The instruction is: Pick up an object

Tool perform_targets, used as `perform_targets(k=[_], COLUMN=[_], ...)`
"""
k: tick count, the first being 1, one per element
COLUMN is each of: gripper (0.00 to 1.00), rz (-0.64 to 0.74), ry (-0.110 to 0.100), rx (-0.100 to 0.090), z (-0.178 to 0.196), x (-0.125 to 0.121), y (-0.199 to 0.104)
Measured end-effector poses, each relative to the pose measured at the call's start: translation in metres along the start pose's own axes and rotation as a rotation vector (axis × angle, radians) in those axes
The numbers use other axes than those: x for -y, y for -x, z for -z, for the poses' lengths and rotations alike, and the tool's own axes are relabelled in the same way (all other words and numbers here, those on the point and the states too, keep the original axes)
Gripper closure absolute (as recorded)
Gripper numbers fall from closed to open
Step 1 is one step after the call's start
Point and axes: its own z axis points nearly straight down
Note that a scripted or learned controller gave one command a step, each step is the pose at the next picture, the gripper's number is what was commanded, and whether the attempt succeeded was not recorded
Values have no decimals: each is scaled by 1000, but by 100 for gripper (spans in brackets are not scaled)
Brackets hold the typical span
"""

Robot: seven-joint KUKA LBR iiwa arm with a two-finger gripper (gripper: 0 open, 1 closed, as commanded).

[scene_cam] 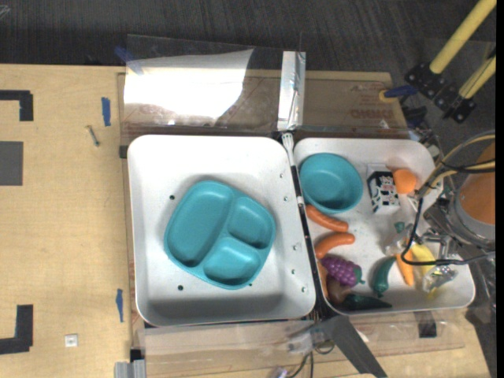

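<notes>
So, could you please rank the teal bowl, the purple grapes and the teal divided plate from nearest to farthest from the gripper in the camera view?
From the gripper, low at the right bin's right side:
1. Purple grapes, at the right bin's lower left.
2. Teal bowl, at the right bin's upper left.
3. Teal divided plate, in the middle of the left bin.

One fixed cam above the bench (55,211), looking down at a slant. Mid distance: both bins in frame w/ bench edge. Arm enters from the frame's right.
</notes>
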Motion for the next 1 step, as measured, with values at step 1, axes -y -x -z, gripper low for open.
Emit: perform_targets(k=[1], gripper=[0], rz=[124], ry=[2], rx=[3], z=[0], x=[-3], y=[1])
